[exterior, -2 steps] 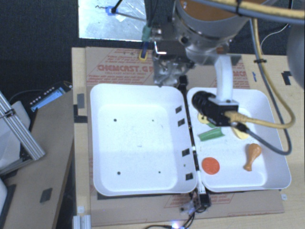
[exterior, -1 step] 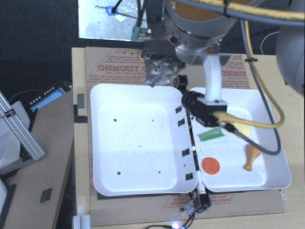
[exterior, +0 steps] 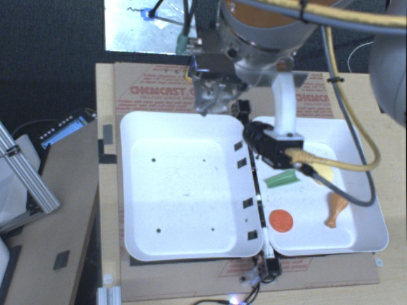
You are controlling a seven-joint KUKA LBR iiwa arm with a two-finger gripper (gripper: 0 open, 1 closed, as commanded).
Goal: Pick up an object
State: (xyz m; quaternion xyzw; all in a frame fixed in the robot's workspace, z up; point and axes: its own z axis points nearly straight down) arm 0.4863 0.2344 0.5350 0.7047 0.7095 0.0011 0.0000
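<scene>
The pick is not yet made, as far as this view shows: nothing is seen lifted off a bin floor and nothing is seen in the grasp of the gripper (exterior: 216, 103), which hangs below the grey wrist at the far edge of the left bin (exterior: 137, 170), close to that bin's far right corner. Its tip is a blurred grey metal mass seen from above, so I cannot tell whether the pincer stands wide or narrow. The candidates for picking all lie in the right bin (exterior: 369, 234), apart from the gripper. A green stick (exterior: 282, 179) lies tilted near that bin's left wall, about midway along it. An orange disc (exterior: 281, 220) lies flat towards the near left corner, just in front of the green stick and not touching it. A tan drumstick-shaped piece (exterior: 336, 210) lies further right, towards the near right corner. A pale yellow piece (exterior: 322, 171) sits behind it, partly crossed by a yellow cable (exterior: 337, 166) that runs to a black fitting (exterior: 272, 148) over the divider between the two bins. By my judgement the whole of the task is left: the arm must shift over the right bin, settle on one object, come down around it, close and lift. The disc lies low and flat and looks hard to grip; the green stick or the drumstick piece looks the easier choice
</scene>
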